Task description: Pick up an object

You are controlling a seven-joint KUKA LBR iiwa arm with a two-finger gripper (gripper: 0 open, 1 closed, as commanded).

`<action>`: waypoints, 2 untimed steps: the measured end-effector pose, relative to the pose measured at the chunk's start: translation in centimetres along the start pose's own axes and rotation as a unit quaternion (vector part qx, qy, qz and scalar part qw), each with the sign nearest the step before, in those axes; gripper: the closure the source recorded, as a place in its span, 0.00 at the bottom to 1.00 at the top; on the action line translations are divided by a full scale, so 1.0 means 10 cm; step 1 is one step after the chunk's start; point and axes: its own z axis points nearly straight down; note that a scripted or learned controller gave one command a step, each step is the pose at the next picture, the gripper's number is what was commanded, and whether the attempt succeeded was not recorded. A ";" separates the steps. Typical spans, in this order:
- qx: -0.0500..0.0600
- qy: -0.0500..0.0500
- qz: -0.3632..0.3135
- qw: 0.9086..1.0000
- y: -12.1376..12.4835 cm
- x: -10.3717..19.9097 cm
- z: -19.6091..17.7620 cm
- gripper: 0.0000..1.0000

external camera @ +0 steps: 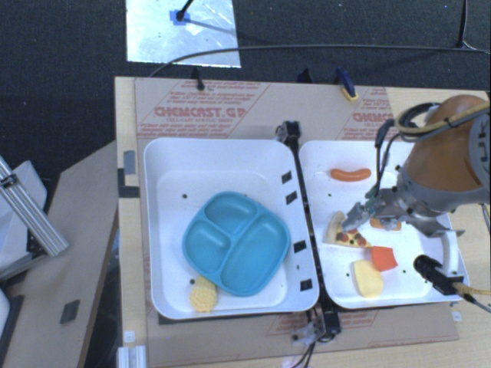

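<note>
The gripper (354, 219) hovers low over the pizza slice (347, 234) in the right bin (322, 167), lower right; whether its jaws grip anything I cannot tell, so the pick looks unfinished

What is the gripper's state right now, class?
Gripper: cannot be told; it sits low over the pizza slice in the right bin.

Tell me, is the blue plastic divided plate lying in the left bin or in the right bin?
In the left white bin. The blue plastic divided plate lies flat on its floor, beside a yellow corn toy.
</note>
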 end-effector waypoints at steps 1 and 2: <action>0.000 0.000 0.000 1.000 -0.03 0.01 0.42 0.00; -0.003 -0.001 0.000 1.000 -0.01 0.00 0.29 1.00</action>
